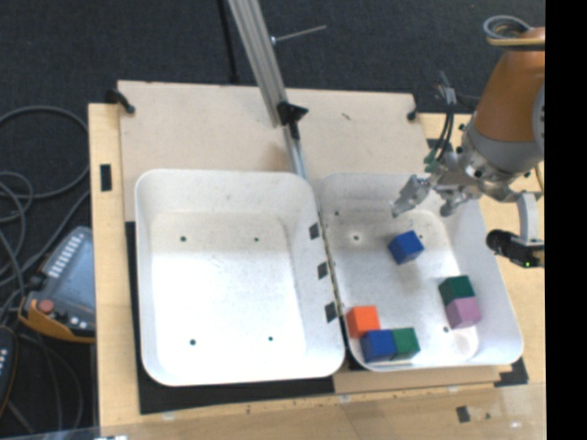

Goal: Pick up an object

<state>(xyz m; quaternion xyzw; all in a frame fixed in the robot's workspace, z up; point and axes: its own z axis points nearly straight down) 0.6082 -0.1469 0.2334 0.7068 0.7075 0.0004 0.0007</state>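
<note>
Right of centre, the pincer (427, 199) hangs open and empty above the right bin (500, 310), apparently approaching; next it must drop onto the blue cube (405, 247).

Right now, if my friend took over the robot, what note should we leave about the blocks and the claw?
Gripper: open, nothing between its fingers, hanging over the top of the right bin.
Blocks, all in the right bin: blue block just below the gripper; dark green block with the purple block touching it near the right wall; orange block, second blue block and green block bunched in the lower left corner.
Done: nothing picked up yet.
Left: lower onto one block, probably the lone blue one since it is nearest, close, lift.
</note>
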